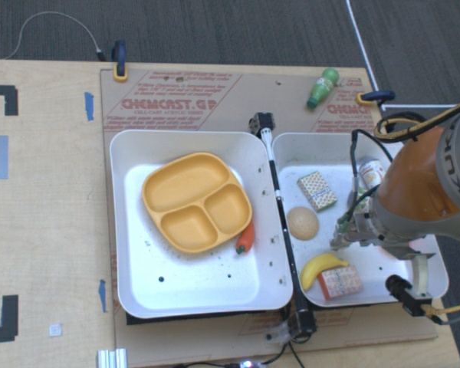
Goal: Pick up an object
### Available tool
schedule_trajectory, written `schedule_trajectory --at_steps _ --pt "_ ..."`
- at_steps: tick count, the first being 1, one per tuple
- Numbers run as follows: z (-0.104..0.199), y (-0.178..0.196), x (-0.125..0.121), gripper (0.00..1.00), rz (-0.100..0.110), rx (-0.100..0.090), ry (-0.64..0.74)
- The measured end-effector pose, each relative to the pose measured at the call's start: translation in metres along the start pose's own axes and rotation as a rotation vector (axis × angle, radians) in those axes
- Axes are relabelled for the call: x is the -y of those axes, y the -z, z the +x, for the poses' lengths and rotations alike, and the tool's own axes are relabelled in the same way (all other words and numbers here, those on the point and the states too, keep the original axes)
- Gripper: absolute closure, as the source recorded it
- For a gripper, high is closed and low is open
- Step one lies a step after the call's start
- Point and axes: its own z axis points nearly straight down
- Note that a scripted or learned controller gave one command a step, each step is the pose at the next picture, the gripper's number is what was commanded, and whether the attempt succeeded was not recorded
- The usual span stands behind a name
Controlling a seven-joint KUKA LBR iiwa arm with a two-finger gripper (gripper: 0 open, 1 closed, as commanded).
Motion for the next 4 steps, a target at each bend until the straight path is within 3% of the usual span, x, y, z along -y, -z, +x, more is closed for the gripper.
schedule_trajectory --at_steps 1,2,4 --pt "0.0 0.0 0.0 0.0 0.0 0.0 0.0" --pt "0.004 -0.011 0.004 0.0 0.016 -0.012 0.002" --pt "0.003 -0.011 0.004 0.0 0.017 -0.015 0.005"
